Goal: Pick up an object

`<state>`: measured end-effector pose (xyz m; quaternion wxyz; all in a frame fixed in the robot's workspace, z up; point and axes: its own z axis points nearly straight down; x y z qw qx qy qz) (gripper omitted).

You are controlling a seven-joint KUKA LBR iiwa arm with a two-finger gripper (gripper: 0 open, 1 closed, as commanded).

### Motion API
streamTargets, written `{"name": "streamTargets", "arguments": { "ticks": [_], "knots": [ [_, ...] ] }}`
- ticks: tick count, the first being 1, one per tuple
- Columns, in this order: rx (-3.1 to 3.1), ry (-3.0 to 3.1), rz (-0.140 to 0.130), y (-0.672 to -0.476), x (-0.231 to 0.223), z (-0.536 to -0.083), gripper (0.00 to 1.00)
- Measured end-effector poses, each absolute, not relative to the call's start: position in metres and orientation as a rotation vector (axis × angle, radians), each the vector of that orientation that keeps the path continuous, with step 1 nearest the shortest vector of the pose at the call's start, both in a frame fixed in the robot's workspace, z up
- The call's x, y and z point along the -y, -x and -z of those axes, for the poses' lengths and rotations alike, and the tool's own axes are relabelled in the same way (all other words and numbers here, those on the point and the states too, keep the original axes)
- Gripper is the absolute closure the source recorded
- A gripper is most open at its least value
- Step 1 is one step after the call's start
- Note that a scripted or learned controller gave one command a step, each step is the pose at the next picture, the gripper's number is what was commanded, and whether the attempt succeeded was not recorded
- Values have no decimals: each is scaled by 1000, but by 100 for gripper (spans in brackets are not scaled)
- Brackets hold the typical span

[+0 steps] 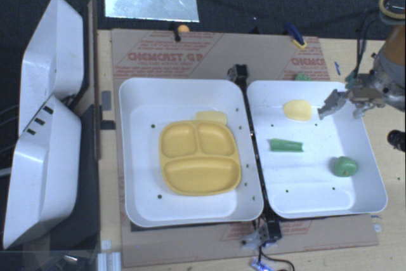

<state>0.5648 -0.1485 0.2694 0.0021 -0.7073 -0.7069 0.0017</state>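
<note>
The right bin (361, 197) holds three things: a pale yellow rounded piece (297, 110) near its back, a green elongated piece (286, 145) in the middle, and a green round piece (344, 166) toward the right. My gripper (346, 105) hangs over the bin's back right part, just right of the pale yellow piece and apart from it. Its fingers are spread, with nothing between them.
The left bin (136, 200) holds a yellow divided tray (200, 157) and a small pale yellow piece (211, 117) behind it. A black clamp (239, 72) sits between the bins at the back. White housings (44, 124) stand at the far left.
</note>
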Motion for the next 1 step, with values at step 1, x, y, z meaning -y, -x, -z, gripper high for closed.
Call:
{"name": "streamTargets", "arguments": {
  "ticks": [1],
  "knots": [
    [2222, 2222, 1, -566, 148, -273, 0]
  ]
}}
